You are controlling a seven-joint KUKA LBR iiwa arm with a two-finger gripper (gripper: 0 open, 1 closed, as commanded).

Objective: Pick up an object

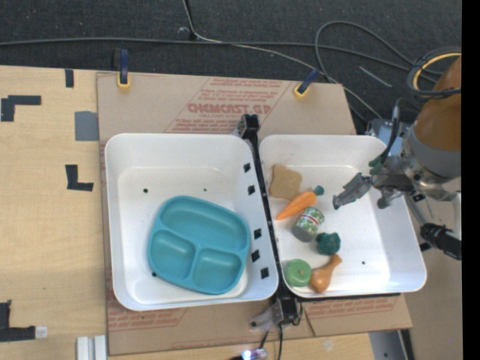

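The right bin (390, 272) holds several toy foods. A tan bread slice (286, 180) lies at its left, with an orange carrot (297, 205) just below it. Further down are a small can (308, 223), a dark green piece (328, 242), a green round piece (297, 273) and a tan drumstick (325, 274). My gripper (367, 195) hangs over the upper right part of this bin, to the right of the carrot and can. Its fingers (348, 194) are spread open with nothing between them.
The left bin (124, 163) holds a blue divided plate (197, 244). A black divider (259, 201) runs between the bins. Cables lie on the dark floor behind the bench. The arm's grey body (439, 156) stands over the right bin's right wall.
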